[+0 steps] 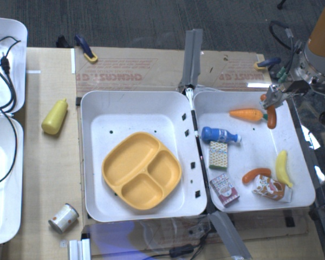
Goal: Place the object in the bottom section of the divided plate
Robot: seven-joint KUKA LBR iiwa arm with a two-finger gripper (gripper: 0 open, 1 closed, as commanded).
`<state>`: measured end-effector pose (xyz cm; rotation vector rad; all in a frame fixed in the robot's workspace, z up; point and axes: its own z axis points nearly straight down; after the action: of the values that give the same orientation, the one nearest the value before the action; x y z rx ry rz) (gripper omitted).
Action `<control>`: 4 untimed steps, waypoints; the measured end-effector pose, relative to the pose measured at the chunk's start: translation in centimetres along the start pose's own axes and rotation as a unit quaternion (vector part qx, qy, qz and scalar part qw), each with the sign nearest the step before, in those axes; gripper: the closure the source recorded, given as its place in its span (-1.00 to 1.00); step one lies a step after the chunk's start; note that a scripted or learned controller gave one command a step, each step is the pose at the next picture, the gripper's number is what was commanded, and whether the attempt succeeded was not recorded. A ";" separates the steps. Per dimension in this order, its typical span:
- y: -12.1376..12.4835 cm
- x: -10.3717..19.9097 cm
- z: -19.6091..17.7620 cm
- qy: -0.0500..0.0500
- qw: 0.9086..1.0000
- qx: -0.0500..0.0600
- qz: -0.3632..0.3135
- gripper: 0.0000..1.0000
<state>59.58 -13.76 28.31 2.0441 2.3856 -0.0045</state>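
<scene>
Nearest you, the yellow three-section plastic plate (142, 170) sits in the left white bin (92, 145). The right white bin (309, 196) holds two cartons, one foil pouch, two sausages, one banana, one blue bottle and one smooth tapered orange carrot (246, 114). Farthest, the tool (273, 96) hovers by the carrot; whether it grips, you cannot tell.

One fixed camera above the bench, looking down aslant, both white bins (92, 161) in frame
</scene>
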 end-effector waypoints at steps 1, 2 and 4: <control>-1.7 9.4 9.3 0.001 1.000 0.001 -0.018 1.00; -2.1 16.2 9.2 0.001 0.994 0.001 -0.106 1.00; 4.6 25.2 9.1 0.000 0.927 -0.001 -0.376 1.00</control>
<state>60.20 11.79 19.19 0.9982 2.9781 -0.0012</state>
